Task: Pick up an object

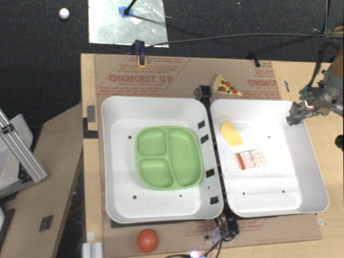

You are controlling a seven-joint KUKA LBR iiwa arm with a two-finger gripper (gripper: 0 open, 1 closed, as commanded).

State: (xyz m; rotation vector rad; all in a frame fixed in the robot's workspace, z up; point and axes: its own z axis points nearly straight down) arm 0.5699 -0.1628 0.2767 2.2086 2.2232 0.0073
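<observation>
Camera view: the gripper (296, 115) is seen at the upper right edge of the right bin (309, 144), above its rim; whether it is released or clenched cannot be told at this size, and nothing is seen held.

Candidate objects in the right bin: one yellow block (231, 134) and one small red-and-white packet (251, 159). Both lie to the gripper's left in the frame, and lower; the yellow block is judged the nearer, the packet just below and right of it. The block's long axis runs roughly up-down in the frame, slightly tilted; the packet's runs left-right, slightly tilted.

Left bin (113, 144): one green divided plate (169, 157), three compartments.

Outside the bins: one toy pizza slice (227, 86) behind, one orange ball (147, 240) in front.
</observation>
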